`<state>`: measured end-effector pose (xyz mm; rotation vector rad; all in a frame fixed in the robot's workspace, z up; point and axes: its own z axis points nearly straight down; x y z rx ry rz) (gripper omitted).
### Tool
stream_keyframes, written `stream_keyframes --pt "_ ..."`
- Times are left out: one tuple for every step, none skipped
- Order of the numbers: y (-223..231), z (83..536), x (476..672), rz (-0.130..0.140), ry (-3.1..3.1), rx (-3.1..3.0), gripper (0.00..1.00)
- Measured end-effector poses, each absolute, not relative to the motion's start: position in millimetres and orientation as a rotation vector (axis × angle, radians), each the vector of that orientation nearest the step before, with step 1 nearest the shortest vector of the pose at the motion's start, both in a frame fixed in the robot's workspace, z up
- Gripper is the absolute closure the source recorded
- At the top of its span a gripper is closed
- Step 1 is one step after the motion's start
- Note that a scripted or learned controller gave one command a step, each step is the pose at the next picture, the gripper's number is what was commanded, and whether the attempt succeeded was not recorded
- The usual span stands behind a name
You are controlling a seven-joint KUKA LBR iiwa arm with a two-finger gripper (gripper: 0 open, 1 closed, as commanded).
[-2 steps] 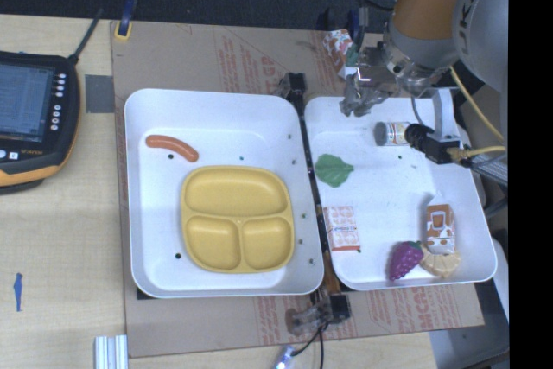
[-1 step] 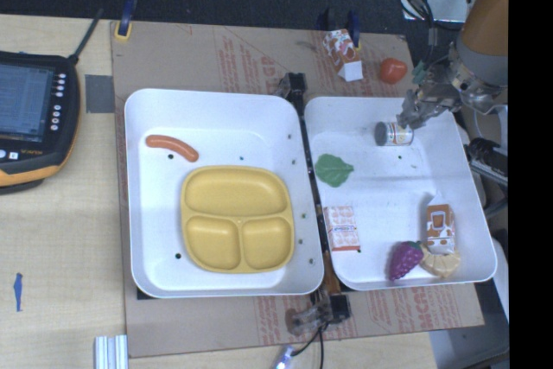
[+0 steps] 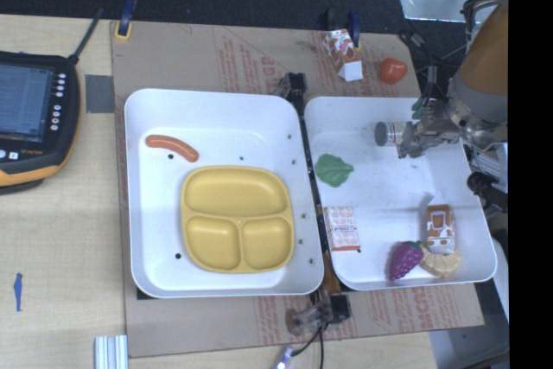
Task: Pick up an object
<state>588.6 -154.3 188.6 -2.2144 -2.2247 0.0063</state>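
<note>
Nearest the camera, along the front wall of the right bin [image 3: 484, 272], lie a purple grape bunch [image 3: 403, 260] and, touching it on the right, a pale cookie-like piece [image 3: 441, 264] with a brown-and-white snack packet [image 3: 440, 227] just behind it. A red-and-white carton [image 3: 341, 227] rests against the divider between the bins, and a green leaf [image 3: 333, 170] sits farther back near the same edge. In the left bin [image 3: 138, 186] a yellow divided tray [image 3: 237, 218] takes up the middle, with a sausage [image 3: 172, 147] behind it toward the back-left corner.

Farther still, the gripper [image 3: 413, 138] hangs low over the back of the right bin, with a small metal can [image 3: 388, 133] lying on its side just to its left, apparently touching or nearly so. Whether the fingers are spread or closed cannot be told, and nothing shows between them. Outside the bins, a small box [image 3: 343, 52] and a red tomato [image 3: 393, 70] rest on the cardboard beyond.

The can looks like the likeliest target. To take it well, the fingers should straddle its round body across the narrow width, centred along its length, since a cylinder on its side will roll away if nudged off-centre. Descend straight, close gently, then lift slowly enough to confirm the hold
</note>
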Motion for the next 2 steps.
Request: stream_keyframes --pt "-149.1 146.2 595.4 0.006 -2.227 -2.211 1.00" --pt "-177.2 196.1 571.9 0.003 -2.224 -2.217 1.00"
